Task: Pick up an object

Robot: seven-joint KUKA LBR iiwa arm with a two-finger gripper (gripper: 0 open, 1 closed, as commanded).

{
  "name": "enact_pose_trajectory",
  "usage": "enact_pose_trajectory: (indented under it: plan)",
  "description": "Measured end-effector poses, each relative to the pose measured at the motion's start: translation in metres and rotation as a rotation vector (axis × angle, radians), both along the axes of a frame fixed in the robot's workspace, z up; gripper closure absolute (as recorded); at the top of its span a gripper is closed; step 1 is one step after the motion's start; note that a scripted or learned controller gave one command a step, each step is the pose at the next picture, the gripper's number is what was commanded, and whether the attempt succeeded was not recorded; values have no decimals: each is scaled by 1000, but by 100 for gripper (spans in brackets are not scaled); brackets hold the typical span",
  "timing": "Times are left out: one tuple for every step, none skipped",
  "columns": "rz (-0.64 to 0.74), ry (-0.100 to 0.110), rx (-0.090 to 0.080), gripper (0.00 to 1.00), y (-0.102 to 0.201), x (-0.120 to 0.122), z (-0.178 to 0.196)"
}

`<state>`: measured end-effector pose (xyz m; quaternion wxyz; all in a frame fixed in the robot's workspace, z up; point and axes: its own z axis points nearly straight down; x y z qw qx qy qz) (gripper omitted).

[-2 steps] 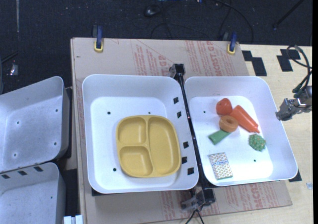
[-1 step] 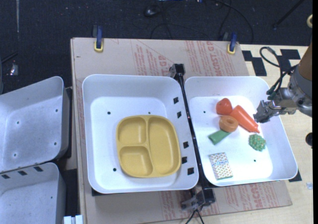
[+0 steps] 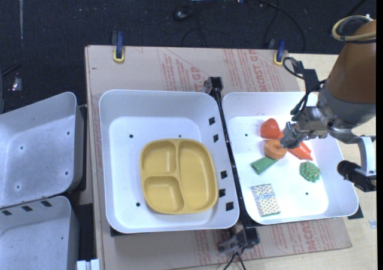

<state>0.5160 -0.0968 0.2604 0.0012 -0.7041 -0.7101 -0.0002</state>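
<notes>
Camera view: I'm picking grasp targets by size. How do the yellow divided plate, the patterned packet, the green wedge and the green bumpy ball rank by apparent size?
1. yellow divided plate, by far
2. patterned packet
3. green wedge and green bumpy ball: look alike, unranked

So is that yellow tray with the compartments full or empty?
Empty. The yellow tray lies flat in the left bin, and all three of its compartments show bare yellow bottoms. The toys lie in the right bin.

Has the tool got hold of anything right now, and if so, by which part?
Cannot be told. The tool sits low among the orange round piece, the red piece and the orange-red piece in the right bin, hiding any contact.
</notes>
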Motion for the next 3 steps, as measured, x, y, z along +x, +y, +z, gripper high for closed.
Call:
enact_pose_trajectory:
  plan:
    - [0,0,0,100,55,3,-16]
    - [-1,0,0,100,101,-1,-19]
    - [0,-2,-1,100,147,4,-15]
